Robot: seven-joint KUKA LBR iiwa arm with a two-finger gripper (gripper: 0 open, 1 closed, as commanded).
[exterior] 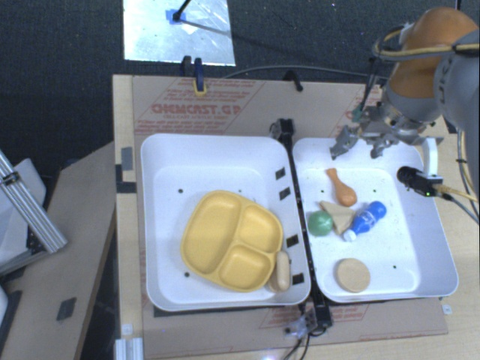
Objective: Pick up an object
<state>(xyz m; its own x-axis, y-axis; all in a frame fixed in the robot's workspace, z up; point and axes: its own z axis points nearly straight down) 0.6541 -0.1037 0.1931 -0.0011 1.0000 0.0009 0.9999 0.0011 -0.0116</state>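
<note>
1. The arm's hand (pixel 358 145), fingers spread and holding nothing, hovers over the right white bin's (pixel 439 238) far rim.
2. Approach step, apparently: the nearest candidate, an orange drumstick-shaped toy (pixel 341 187), lies just below, calling for a descent.

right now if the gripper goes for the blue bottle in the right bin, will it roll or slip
The blue bottle lies on its side, so a nudge would probably roll it. Its rounded, smooth-looking body may slip between fingers unless gripped across its width. It seems to touch the tan wedge, which might shift with it.
</note>
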